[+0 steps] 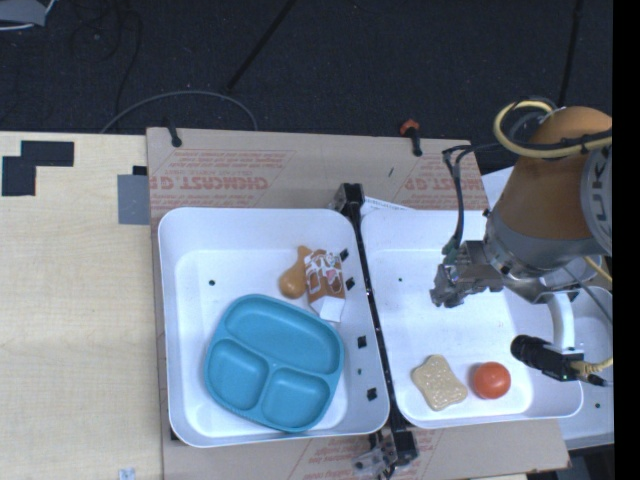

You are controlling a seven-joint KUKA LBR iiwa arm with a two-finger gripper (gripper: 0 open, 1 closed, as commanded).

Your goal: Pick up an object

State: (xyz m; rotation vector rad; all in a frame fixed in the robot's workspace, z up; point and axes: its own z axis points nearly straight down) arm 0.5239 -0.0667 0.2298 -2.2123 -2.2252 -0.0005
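Nearest the camera, the cracker [439,382] and the red tomato [490,379] are sitting side by side, just apart, at the near edge of the right bin [400,268]. Gripper [450,290] is hanging over the middle of that bin, above bare floor, nothing visible between the fingers; can't tell how far they're spread, blurred against the wrist. Both targets are lying nearer the camera than the tool, cracker closer to it, tomato further right.

Handling guess: tomato is looking like light rigid plastic, round and slick, so it's likely rolling out unless pinched across its widest part. Cracker is looking flat, stiff and light; best taken across its short sides, edge to edge.

Further out, the left bin [190,268] is holding a blue divided plate [272,362] at its near side, with a brown toy figure [315,274] beyond it, touching the plate's far right edge.
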